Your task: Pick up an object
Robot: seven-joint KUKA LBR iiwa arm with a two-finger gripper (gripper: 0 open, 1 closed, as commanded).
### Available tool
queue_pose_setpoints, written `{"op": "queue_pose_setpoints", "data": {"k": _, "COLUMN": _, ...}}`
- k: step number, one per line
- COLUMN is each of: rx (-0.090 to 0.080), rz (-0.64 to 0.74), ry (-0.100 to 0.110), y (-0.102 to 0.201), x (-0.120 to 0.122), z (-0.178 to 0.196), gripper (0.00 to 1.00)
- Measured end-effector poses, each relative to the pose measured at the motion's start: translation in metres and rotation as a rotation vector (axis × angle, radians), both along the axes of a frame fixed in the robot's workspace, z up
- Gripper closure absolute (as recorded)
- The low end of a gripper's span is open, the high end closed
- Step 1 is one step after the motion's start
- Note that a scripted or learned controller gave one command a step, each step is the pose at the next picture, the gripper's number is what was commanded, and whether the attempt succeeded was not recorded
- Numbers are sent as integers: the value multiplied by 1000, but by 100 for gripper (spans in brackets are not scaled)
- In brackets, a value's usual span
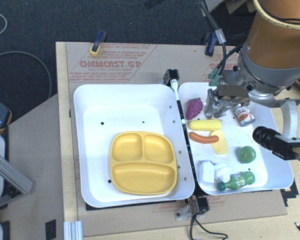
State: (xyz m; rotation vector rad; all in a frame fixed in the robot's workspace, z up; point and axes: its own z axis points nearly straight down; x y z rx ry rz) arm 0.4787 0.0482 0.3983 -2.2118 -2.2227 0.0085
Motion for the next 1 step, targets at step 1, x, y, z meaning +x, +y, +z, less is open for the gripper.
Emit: {"op": "queue_pose_setpoints", "data": {"k": 1, "rx": -1, "rz": -3, "ry": -11, "y": -2, "x": 1, "z": 14, "gripper": 100}}
